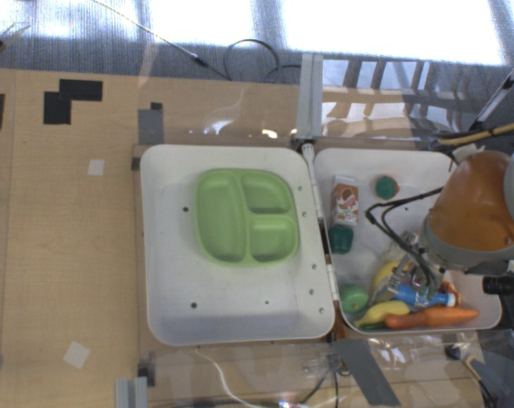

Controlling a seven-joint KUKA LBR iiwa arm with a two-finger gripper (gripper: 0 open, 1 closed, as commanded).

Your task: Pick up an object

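Gripper [412, 276] low in the right bin [426, 164], down among the toy food at the lower right of the frame

The fingers sit amid a cluster of items near the bin's bottom edge, and whether they are spread or closed, or have anything between them, cannot be told from here. Right by them lie a yellow banana [382, 313], a blue bottle-like toy [418, 296] and an orange carrot [431, 318], with a green round piece [353, 298] just to the left. Higher in the same bin are a small carton [346, 201], a dark green cup [341, 240] below it, and a round green-and-red item [386, 186] near the top. The left bin [167, 304], mid-frame, holds a light green divided plate [245, 216]. The arm's orange band [473, 202] fills the right edge
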